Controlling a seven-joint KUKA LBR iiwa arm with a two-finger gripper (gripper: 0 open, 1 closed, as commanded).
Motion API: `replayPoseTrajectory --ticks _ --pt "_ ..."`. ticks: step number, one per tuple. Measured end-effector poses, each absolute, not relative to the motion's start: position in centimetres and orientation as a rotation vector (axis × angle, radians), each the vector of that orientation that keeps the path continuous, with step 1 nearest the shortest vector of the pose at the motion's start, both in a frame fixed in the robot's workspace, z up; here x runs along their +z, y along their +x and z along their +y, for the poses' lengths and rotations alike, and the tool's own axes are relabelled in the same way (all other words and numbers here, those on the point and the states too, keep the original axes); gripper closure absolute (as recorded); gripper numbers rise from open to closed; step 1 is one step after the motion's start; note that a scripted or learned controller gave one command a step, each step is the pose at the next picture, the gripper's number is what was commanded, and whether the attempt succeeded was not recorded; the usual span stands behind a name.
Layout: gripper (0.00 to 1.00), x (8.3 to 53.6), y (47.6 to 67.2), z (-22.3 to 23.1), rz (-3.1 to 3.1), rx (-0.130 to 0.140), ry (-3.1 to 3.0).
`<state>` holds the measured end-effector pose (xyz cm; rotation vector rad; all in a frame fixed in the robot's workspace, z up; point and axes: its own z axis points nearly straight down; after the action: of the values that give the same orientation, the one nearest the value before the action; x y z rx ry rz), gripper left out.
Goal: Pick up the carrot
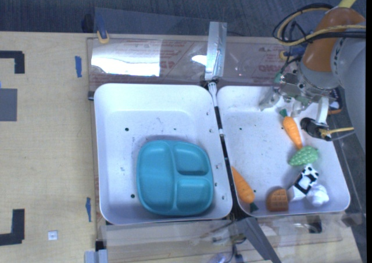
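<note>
Just beside the gripper (289, 104), on its camera-near side: carrot (292, 131), orange tip toward the gripper, long axis slanting away, leafy end farthest. Cannot tell whether gripper spread or pressed together.

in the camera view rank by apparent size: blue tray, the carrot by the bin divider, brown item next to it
1. blue tray, by far the largest
2. carrot
3. brown item, smallest, though not much smaller than the carrot

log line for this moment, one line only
arm: over right bin, far corner | tool: just above carrot with green top | carrot: lying in bin, not lifted | second carrot: by divider | left bin: teal tray
</note>
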<state>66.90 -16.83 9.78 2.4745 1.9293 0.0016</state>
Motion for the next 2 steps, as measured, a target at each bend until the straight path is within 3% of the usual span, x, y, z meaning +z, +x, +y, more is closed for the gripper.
replayPoseTrajectory --ticks 1,2 --pt "0.00 8.7 62.4 -19.2 1.692 0.013 2.654" --pt "1.00 9.8 62.5 -19.5 1.690 0.009 2.647"
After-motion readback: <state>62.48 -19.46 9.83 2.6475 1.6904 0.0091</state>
